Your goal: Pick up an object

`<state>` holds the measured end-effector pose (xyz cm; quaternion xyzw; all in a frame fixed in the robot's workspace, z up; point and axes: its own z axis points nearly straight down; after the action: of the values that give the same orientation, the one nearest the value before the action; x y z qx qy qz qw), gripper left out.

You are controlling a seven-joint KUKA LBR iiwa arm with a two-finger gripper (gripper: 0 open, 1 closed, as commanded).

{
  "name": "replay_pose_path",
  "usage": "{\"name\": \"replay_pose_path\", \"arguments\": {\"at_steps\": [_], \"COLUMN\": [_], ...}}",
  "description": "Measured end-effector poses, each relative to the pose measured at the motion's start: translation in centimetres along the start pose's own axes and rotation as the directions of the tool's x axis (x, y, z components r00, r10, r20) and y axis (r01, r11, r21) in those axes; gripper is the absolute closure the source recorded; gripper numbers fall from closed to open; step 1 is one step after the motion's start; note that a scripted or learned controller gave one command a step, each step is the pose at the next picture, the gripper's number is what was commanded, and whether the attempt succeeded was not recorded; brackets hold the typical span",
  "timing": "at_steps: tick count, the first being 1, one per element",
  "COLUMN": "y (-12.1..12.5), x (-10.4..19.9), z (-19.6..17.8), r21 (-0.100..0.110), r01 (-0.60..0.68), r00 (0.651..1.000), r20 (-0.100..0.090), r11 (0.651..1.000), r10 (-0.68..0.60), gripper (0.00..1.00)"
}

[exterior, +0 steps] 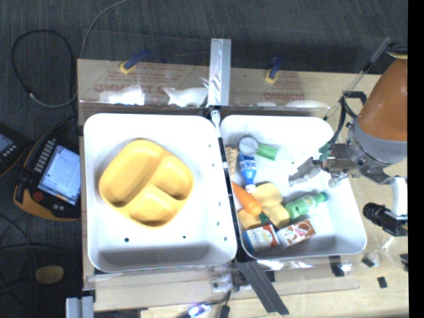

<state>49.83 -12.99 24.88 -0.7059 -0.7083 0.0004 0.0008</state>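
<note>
Over the right bin (344, 240), metallic end effector (306, 171), fingers spread, nothing between.

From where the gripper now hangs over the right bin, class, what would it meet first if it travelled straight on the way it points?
The gripper points left and slightly down in the image. On that line it would probably meet the pale yellow block first, though its height is unclear.

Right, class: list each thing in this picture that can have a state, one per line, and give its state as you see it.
gripper: fingers spread open, holding nothing, over the right bin.
green bottle: lying on its side, cap on.
blue bottle: lying down, white cap on.
carrot: lying flat by the divider.
yellow object: resting in the left bin.
right bin: holds the cluttered items.
</note>
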Motion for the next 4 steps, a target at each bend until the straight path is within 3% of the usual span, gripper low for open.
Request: {"name": "replay_pose_path", "arguments": {"at_steps": [1, 2, 3, 4], "y": [3.5, 3.5, 3.5, 9.9], "x": [2.0, 1.9, 1.9, 2.4], "z": [15.6, 14.7, 14.7, 15.8], "r21": [-0.006, -0.006, -0.005, -0.012], "r01": [0.074, 0.073, 0.073, 0.193], "r00": [0.997, 0.997, 0.997, 0.981], "r20": [0.001, -0.001, -0.001, 0.004], "r11": [0.997, 0.997, 0.997, 0.981], "r10": [-0.074, -0.073, -0.073, -0.192], "gripper": [0.0, 1.0, 0.0, 0.0]}}
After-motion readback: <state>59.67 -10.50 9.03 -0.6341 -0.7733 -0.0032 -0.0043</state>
